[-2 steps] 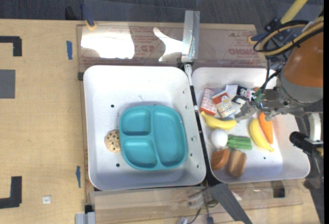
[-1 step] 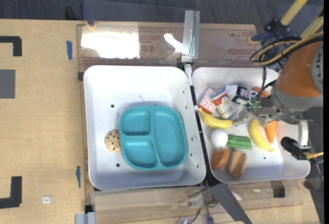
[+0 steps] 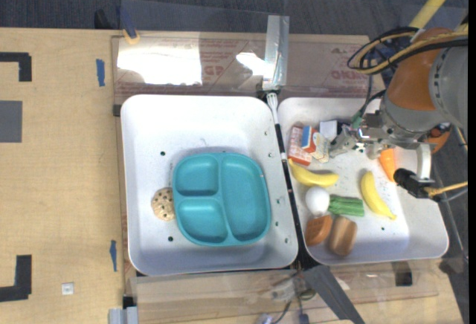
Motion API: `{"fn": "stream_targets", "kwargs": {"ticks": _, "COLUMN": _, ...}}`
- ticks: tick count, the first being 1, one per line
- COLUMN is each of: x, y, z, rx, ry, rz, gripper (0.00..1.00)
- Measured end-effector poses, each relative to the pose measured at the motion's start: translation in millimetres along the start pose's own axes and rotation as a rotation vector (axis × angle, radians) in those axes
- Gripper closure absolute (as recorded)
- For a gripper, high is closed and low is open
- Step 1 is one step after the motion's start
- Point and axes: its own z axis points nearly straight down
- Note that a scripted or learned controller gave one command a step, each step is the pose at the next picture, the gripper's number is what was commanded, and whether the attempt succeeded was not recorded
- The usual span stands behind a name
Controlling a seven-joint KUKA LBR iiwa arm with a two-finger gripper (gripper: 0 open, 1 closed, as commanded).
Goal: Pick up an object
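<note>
The arm is seen entering from the right of the frame, its orange band above the wrist, with the jaws lowered into the upper part of the right bin. Whether the jaws are spread or pressed together cannot be told; the metal parts there are small and cluttered, and nothing can be made out pinched between them.

The objects that could be picked are all gathered in the right bin. A red-and-white carton lies just to the left of the jaws, closest of all. Below it a yellow banana is laid with its long axis running left to right, and a second banana lies lower right of the jaws, its long axis running from upper left to lower right. An orange carrot-like piece is seen just right of the jaws. Further toward the bottom of the frame a white egg, a green piece and two brown items are grouped.

The left bin carries a teal divided plate with a cookie touching its left edge; both are well apart from the jaws.

It is judged that the carton is the likeliest target, so a short shift toward the left of the frame would be called for. Crowding among neighbouring items could spoil the grasp.
</note>
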Motion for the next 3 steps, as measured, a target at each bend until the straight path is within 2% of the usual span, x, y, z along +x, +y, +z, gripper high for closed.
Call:
{"fn": "stream_targets", "kwargs": {"ticks": 1, "x": 0, "y": 2, "z": -13, "rx": -0.007, "ry": -0.002, "rz": -0.002, "gripper": 1.00}}
{"fn": "stream_targets", "kwargs": {"ticks": 2, "x": 0, "y": 2, "z": -12, "rx": -0.005, "ry": -0.002, "rz": -0.002, "gripper": 0.00}}
{"fn": "stream_targets", "kwargs": {"ticks": 3, "x": -13, "y": 23, "z": -11, "rx": 0.030, "ry": 0.022, "rz": 0.060, "gripper": 0.00}}
